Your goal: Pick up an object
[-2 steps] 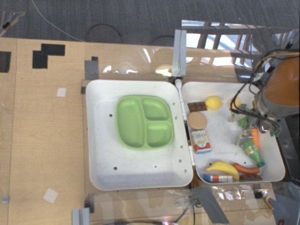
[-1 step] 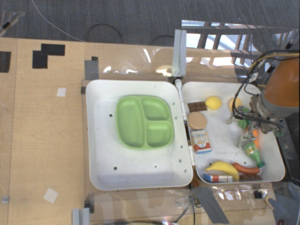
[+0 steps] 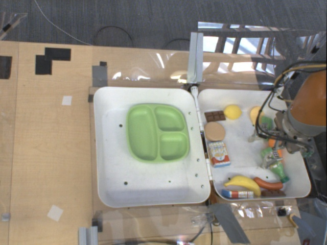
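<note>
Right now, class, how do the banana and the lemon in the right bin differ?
The banana is long and curved, while the lemon is round and compact. The banana lies near the front wall of the right bin, beside a red sausage; the lemon sits near the back, next to a brown bar. Both are yellow toy fruit.

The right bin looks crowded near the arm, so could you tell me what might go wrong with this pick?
The items by the gripper lie packed together, so it may catch two at once or nudge one aside. The banana and sausage lie against the right bin's front wall, which could block a finger.
</note>
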You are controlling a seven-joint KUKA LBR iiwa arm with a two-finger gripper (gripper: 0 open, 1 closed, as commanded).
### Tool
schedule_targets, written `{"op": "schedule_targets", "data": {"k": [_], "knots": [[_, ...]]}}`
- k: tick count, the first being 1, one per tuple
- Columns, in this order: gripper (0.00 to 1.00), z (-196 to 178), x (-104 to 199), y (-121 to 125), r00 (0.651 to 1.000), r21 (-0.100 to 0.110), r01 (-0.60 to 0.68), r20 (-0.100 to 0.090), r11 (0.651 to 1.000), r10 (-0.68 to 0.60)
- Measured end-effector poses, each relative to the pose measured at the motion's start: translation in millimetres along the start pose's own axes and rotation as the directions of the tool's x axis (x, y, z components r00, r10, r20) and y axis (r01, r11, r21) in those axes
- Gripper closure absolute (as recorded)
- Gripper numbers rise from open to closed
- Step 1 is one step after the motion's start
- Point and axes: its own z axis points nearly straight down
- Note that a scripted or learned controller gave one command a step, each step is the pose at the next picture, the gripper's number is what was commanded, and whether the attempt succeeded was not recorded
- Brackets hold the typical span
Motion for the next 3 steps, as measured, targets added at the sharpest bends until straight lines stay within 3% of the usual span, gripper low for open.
{"op": "schedule_targets", "data": {"k": [1,3], "knots": [[0.0,-0.9,28.2,5.1,1.0,0.001,-0.005,0.002,1.0,0.005],[0.0,-1.4,29.3,4.3,0.977,0.005,0.212,0.002,0.977,-0.212]]}}
